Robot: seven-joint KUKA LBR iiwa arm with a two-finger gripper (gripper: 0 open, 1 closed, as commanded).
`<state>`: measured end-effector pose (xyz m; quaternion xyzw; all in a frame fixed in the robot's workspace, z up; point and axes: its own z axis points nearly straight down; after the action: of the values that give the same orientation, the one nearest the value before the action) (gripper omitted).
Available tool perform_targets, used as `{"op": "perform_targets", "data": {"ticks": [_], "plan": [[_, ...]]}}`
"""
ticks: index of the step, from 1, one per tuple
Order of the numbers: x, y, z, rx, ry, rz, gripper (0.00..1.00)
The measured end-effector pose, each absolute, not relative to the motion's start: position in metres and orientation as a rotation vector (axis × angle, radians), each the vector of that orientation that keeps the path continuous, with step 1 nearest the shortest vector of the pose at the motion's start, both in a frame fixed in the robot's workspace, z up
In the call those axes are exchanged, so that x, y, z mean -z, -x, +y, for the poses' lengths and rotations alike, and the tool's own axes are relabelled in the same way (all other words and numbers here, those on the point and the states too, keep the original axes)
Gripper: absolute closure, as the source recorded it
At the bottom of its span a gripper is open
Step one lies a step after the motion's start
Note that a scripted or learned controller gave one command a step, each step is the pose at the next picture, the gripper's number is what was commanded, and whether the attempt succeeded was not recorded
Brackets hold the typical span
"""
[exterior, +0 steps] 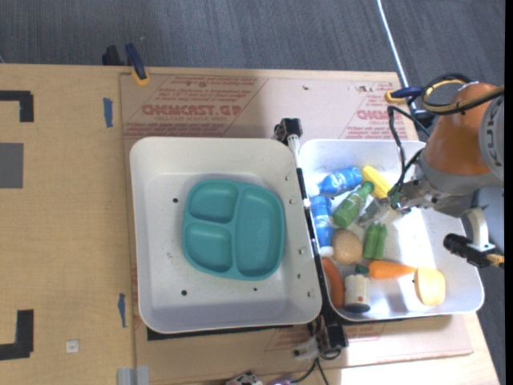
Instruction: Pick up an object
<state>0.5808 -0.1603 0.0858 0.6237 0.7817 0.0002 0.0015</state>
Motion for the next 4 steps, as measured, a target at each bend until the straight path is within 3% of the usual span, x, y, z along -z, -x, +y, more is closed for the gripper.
{"op": "perform_targets", "data": {"ticks": [1, 2, 3, 4], "plan": [[-0.085, -0.653, -0.117, 0.019, -1.861, 2.557, 0.00], [-0.086, -0.587, -0.111, -0.002, -2.081, 2.353, 0.00], [-0.086, -0.524, -0.101, -0.003, -1.995, 2.424, 0.00], [-0.097, -0.526, -0.102, -0.007, -1.992, 2.418, 1.00]]}}
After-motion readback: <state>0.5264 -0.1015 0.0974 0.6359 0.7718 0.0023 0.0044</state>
